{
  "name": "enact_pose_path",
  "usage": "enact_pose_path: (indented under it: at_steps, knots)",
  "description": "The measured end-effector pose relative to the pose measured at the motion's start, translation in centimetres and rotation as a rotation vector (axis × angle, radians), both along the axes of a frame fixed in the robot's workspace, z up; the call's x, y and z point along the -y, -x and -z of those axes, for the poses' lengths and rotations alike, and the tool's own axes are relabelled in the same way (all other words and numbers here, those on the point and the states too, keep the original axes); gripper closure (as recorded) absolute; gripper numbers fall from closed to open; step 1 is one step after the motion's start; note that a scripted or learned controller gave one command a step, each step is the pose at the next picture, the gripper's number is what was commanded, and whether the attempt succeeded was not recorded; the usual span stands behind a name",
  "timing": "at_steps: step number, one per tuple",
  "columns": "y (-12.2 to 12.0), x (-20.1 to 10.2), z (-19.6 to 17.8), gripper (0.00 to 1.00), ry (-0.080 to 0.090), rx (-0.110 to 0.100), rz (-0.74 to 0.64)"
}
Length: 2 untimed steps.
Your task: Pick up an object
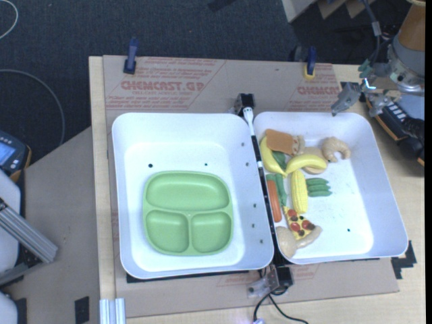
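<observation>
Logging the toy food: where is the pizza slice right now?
The pizza slice lies in the right bin, near its front-left corner, just below the corn cob and beside the carrot.

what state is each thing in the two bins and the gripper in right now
green tray: flat in the left bin, compartments bare
toy food pile: heaped in the right bin, against its left wall
banana: lying on the pile
pizza slice: flat, near front
gripper: above right bin's far rim, holding nothing

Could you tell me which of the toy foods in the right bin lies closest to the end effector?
The tan mushroom-like piece at the pile's upper right lies closest to the end effector; the bananas, carrot and pizza slice lie farther left or lower.
</observation>
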State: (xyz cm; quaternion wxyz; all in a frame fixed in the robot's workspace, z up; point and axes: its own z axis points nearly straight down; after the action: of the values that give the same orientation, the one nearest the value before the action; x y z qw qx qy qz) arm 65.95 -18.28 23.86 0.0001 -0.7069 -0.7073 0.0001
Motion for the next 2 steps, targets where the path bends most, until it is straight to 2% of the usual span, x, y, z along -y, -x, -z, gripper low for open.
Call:
enact_pose_path:
  at_steps: [1,2]
  knots:
    - [5.2,-2.7,8.5,0.00,-0.004,-0.011,0.001]
    - [10.8,-6.7,15.8,0.00,-0.004,-0.008,0.001]
